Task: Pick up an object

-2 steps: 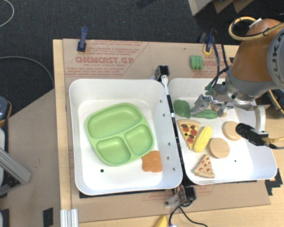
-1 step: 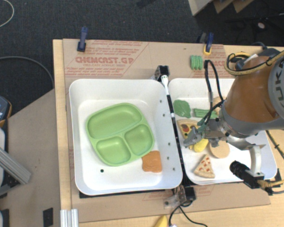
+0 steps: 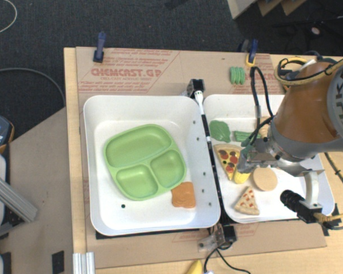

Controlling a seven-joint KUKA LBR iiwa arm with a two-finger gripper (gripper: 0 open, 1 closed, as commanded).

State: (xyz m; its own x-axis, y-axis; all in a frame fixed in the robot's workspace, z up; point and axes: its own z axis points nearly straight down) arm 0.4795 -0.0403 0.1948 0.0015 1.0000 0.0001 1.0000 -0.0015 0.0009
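Here the jaws (image 3: 242,172) hover over a yellow toy (image 3: 240,177).

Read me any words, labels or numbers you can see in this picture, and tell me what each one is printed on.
"CHEMCAST GP" in red, on the brown protective sheet covering the bench board behind the left bin.
Smaller red lines above and below it on the same sheet: too blurred to read.
Dark letters on the arm at the right edge: cut off, unreadable.

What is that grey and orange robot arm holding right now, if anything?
It cannot be told. The gripper is down in the right white bin at a yellow toy piece beside the pizza slice with red dots, but the view does not show a hold.
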